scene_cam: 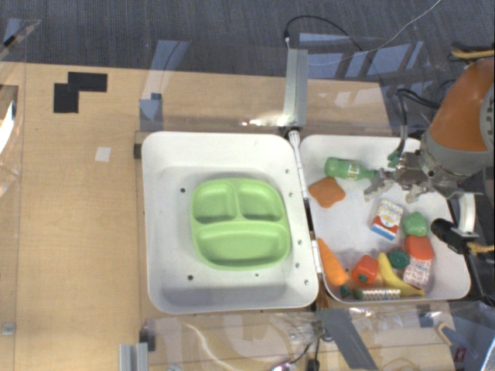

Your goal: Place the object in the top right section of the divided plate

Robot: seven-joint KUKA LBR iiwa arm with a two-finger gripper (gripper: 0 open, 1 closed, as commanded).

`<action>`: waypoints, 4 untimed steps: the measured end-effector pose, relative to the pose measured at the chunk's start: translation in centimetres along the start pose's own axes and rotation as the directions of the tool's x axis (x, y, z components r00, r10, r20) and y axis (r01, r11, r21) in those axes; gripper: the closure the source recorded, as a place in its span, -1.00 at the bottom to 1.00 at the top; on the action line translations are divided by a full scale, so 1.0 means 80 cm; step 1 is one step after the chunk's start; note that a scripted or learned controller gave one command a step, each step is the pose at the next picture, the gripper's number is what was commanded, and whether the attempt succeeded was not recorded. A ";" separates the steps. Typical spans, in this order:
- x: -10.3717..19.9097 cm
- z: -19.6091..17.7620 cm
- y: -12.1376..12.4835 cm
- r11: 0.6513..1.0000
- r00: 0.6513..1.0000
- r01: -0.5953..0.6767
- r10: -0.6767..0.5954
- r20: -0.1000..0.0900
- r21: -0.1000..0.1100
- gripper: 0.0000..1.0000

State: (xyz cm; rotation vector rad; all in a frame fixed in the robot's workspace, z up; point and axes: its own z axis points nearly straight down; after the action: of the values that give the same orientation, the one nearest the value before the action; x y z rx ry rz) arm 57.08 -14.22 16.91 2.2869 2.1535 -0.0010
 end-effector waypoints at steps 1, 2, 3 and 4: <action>0.001 -0.011 0.002 1.000 1.000 0.006 -0.006 0.000 0.000 1.00; 0.026 0.070 0.033 0.897 0.897 0.442 -0.442 -0.001 -0.001 1.00; 0.036 0.056 0.059 0.920 0.920 0.393 -0.393 0.001 -0.004 1.00; 0.053 0.043 0.095 0.729 0.729 0.684 -0.684 0.005 -0.006 1.00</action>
State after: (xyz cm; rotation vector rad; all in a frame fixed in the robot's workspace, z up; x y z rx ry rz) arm 64.92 -10.45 13.50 1.3316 2.8377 0.0045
